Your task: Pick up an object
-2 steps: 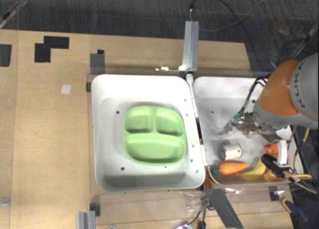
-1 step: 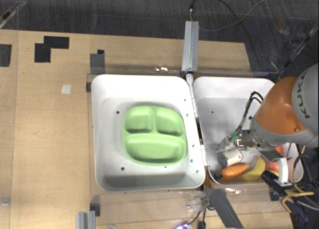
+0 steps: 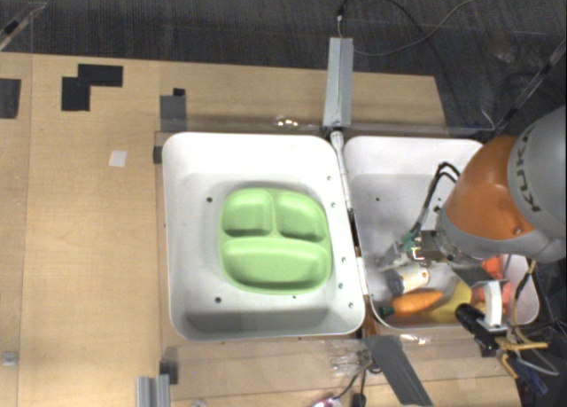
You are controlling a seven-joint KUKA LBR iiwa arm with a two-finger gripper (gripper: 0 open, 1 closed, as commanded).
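In the right bin (image 3: 390, 175) my gripper (image 3: 409, 265) reaches down near the front, just above a small cluster of objects. An orange carrot-shaped object (image 3: 416, 303) lies along the bin's front wall. A small white and tan object (image 3: 413, 279) sits right above it, close under the gripper. A yellow object (image 3: 459, 297) and a red and white item (image 3: 493, 294) lie to the right, partly hidden by the arm (image 3: 492, 201). The arm's bulk hides the gripper's tip.
The left bin (image 3: 190, 308) holds a green divided plate (image 3: 270, 238) at its middle. A metal divider post (image 3: 338, 86) stands behind the two bins. Cables trail at the back and at the front right corner.
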